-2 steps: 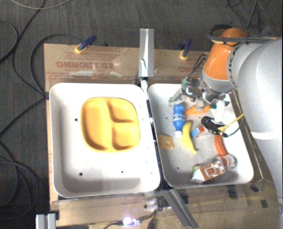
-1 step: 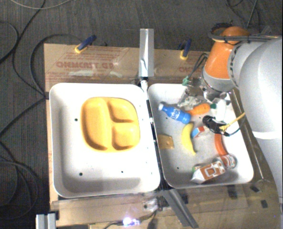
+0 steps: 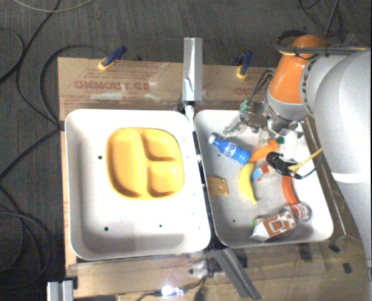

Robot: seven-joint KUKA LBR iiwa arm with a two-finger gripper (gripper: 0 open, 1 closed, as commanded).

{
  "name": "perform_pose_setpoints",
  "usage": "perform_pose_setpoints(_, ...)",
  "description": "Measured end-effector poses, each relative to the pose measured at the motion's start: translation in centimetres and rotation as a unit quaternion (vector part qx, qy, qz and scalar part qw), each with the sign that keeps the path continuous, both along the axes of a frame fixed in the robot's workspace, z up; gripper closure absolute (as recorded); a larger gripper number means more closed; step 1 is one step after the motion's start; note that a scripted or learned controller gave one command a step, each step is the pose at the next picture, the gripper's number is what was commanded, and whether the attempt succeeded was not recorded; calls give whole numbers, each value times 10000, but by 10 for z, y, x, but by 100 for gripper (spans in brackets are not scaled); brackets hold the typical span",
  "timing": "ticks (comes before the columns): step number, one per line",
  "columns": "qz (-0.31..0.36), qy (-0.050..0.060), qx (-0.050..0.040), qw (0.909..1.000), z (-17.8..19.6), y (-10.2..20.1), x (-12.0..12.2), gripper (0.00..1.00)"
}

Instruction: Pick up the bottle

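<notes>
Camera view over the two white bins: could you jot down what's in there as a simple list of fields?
left bin: holds a yellow divided tray
right bin: holds several small items
bottle: blue with a white cap, lying on its side near the bin's upper left
banana: just below and right of the bottle
carton: orange and white, lying near the bin's lower edge
brown square: flat on the bin floor, left of the banana
gripper: above the bin's top edge, right of the bottle, not holding it
</notes>
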State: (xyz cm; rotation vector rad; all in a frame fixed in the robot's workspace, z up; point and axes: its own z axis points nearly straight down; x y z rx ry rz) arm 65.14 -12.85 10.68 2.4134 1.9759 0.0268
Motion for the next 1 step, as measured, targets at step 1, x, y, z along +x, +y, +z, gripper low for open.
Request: perform_pose_setpoints(1, -81, 107, 24, 9999, -20, -10, -1, 0)
